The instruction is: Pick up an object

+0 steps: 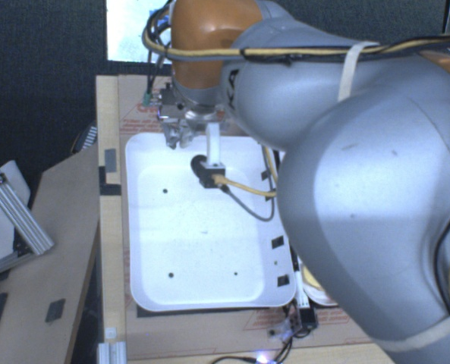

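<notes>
My gripper (pixel 177 136) hangs below the orange wrist band (pixel 209 29), low over the far rim of the left white bin (pixel 145 226), near its back left corner. A white bracket and a black connector (pixel 204 171) with a yellow cable hang just to the gripper's right, over the bin floor. Nothing shows in the gripper. The bin floor carries three small dark dots. The big grey arm (pixel 361 165) hides nearly all of the right bin (pixel 316 293).
The wooden bench (pixel 65 226) runs along the left of the bin, with an aluminium rail (pixel 16 211) at the far left. Loose cables and a small connector (pixel 297 324) lie at the bin's front right corner.
</notes>
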`<state>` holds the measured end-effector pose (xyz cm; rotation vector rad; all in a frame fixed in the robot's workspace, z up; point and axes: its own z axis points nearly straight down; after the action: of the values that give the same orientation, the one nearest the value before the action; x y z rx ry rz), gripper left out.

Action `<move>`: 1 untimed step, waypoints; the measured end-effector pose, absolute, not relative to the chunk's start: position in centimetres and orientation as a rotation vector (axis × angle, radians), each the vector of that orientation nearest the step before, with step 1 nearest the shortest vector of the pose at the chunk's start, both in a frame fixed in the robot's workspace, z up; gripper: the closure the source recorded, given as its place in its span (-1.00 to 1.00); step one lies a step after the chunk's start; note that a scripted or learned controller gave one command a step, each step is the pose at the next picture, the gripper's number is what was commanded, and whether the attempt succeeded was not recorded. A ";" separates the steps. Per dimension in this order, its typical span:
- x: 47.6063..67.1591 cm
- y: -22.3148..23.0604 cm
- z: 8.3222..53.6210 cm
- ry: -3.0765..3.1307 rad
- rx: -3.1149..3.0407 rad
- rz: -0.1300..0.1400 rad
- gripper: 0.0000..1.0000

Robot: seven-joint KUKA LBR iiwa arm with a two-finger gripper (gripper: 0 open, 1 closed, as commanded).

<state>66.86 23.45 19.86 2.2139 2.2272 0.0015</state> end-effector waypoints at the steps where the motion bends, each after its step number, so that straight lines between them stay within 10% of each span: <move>1: 66.9 23.4 21.1 2.227 2.214 0.005 1.00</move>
<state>66.90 23.45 21.14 2.2141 2.2269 0.0049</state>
